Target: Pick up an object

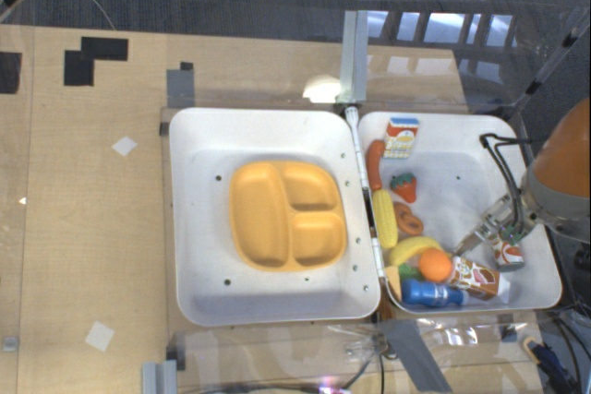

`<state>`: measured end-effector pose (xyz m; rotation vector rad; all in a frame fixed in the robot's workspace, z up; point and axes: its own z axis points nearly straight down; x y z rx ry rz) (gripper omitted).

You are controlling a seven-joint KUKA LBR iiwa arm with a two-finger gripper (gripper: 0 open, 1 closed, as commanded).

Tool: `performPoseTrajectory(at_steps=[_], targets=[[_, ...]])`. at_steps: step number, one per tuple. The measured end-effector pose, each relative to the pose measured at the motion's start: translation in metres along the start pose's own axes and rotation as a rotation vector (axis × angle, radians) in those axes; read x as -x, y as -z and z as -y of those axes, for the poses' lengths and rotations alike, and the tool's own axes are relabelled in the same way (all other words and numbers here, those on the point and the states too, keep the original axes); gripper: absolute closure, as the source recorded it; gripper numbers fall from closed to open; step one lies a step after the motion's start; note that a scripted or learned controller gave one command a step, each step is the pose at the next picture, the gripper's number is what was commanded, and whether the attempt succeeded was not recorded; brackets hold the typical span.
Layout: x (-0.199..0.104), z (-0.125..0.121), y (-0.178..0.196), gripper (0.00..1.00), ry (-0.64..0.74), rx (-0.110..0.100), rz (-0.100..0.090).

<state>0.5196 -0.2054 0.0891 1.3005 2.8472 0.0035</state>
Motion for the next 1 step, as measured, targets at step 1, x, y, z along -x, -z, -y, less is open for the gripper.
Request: performPoseTrajectory(at_steps=[1], targets=[[0.0114, -0.0467, -0.0010, 0.00, -0.370, 0.001, -0.001]])
